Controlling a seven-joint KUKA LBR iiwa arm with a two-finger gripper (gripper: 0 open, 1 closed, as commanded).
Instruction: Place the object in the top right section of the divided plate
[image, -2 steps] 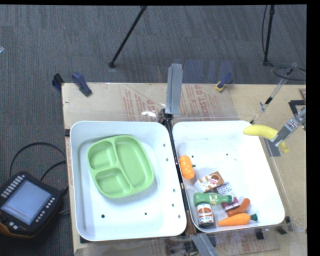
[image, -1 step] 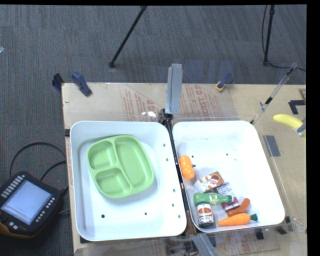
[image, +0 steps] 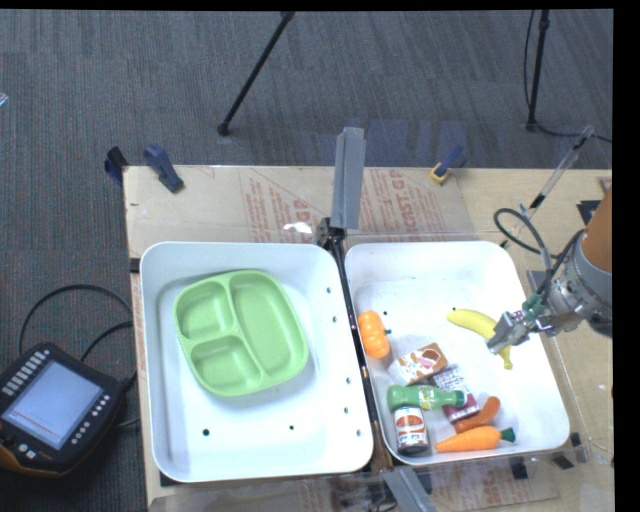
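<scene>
- Bench (image: 260, 200): one, brown-topped; it bears two shallow white bins side by side; two blue clamps sit on its far-left corner and one on its far edge.
- White bins: two; the left bin (image: 165, 440) holds the plate; the right bin (image: 420, 265) lies just beside it, across a narrow dark seam, and holds all the loose items.
- Divided plate (image: 240, 330): one, light green, three sections, lying flat in the left bin, turned slightly; nothing rests in any section.
- Arm (image: 590, 275): one, reaching in on the far side of the right bin from the plate; its gripper (image: 508, 335) is over that bin, right at the banana; the spread of the claw cannot be told, and nothing can be made out between its fingers.
- Handheld controller (image: 50, 405): one, dark with a pale screen, on the floor left of the plate, outside the bins.
- Banana (image: 472, 321): one, yellow, in the right bin, farthest from the plate among the items.
- Carrots: two, orange; one (image: 468, 439) at the near edge, one (image: 478, 413) just behind it.
- Green bottle (image: 425, 398): one, lying on its side.
- Orange fruit (image: 373, 335): one, nearest the plate.
- Brown packet (image: 420, 362): one; a small dark packet (image: 452, 380) lies beside it.
- Red-labelled jar (image: 410, 430): one, beside the nearer carrot.
</scene>
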